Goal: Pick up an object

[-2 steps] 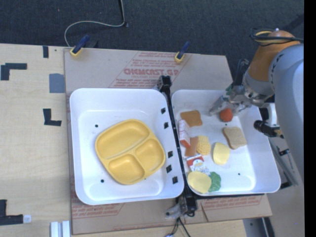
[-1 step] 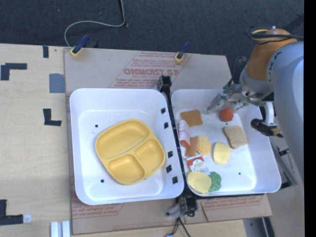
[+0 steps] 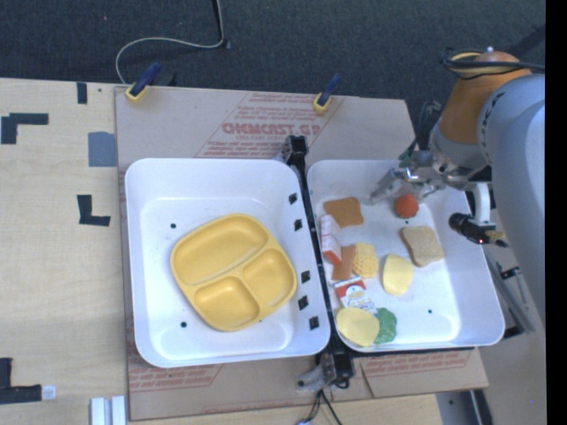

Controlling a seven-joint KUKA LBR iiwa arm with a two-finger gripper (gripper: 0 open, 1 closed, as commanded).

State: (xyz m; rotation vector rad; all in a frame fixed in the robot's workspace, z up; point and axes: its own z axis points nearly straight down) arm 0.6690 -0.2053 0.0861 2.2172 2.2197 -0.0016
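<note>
My gripper [image 3: 407,184] hangs over the far part of the right bin [image 3: 474,326], its fingers spread open. A small red ball-like fruit [image 3: 406,205] lies just in front of the fingertips, on the bin floor, not gripped. Close by are a brown toast square [image 3: 344,212] to the left and a bread slice [image 3: 422,244] nearer the camera. Further forward lie a pale yellow piece [image 3: 398,274], a waffle-like square [image 3: 364,260], a yellow lemon-like piece [image 3: 357,326] and a green broccoli [image 3: 386,324].
The left bin [image 3: 146,237] holds a yellow divided plate [image 3: 233,270]. A black divider [image 3: 306,237] runs between the bins. The grey arm with its orange band [image 3: 469,104] fills the right side. Small packets [image 3: 328,237] lie against the right bin's left wall.
</note>
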